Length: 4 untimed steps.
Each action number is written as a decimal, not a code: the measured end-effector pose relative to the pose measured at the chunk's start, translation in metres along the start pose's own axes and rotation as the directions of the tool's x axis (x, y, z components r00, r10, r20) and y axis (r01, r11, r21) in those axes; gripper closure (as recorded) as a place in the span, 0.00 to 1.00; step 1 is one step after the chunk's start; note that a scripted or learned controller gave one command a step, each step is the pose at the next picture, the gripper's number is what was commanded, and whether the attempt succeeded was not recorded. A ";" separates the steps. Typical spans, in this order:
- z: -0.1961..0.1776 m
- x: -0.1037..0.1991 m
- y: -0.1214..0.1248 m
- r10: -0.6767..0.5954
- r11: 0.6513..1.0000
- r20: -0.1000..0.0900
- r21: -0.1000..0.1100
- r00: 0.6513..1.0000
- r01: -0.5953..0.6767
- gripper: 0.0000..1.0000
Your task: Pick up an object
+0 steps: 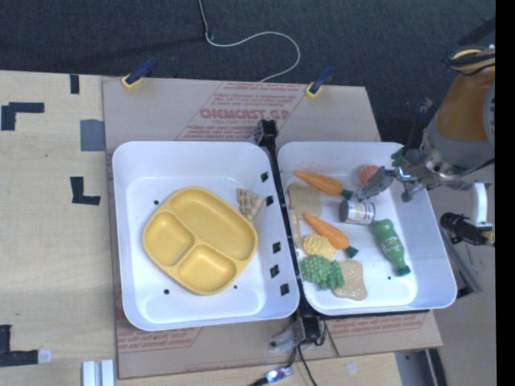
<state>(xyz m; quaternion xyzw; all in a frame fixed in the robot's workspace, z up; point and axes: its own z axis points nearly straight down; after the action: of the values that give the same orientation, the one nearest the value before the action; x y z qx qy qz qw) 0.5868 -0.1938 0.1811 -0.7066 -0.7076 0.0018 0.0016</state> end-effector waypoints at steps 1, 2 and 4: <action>0.045 0.008 -0.004 0.000 1.000 0.000 -0.002 1.000 0.000 0.00; 0.095 0.010 -0.002 -0.001 1.000 -0.004 -0.003 1.000 0.001 0.00; 0.040 0.006 0.004 0.000 1.000 0.000 -0.007 1.000 0.000 1.00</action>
<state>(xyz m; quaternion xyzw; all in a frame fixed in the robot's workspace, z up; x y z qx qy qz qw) 0.5909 -0.1881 0.1415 -0.7067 -0.7075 -0.0006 -0.0010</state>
